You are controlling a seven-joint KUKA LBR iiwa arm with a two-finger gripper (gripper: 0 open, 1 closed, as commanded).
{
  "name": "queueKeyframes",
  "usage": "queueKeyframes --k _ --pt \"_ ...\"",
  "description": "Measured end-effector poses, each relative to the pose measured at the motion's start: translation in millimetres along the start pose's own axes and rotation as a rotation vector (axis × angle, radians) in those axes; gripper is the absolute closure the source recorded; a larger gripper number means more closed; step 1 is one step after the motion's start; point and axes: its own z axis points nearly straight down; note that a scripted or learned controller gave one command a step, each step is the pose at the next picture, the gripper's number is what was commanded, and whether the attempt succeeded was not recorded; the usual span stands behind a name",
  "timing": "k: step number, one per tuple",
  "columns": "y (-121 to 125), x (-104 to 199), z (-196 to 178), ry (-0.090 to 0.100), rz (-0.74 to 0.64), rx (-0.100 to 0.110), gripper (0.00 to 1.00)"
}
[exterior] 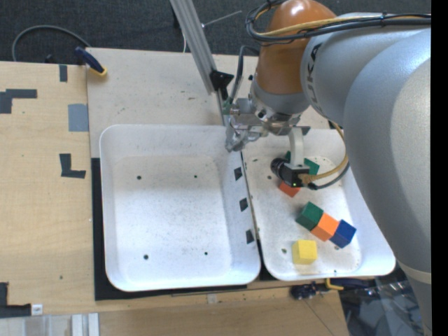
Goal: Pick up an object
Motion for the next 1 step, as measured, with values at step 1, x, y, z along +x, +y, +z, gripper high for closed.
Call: queueKeyframes --k 1 --pt "18.3 43.2 1.9 0.001 0.0 -0.001 1.0"
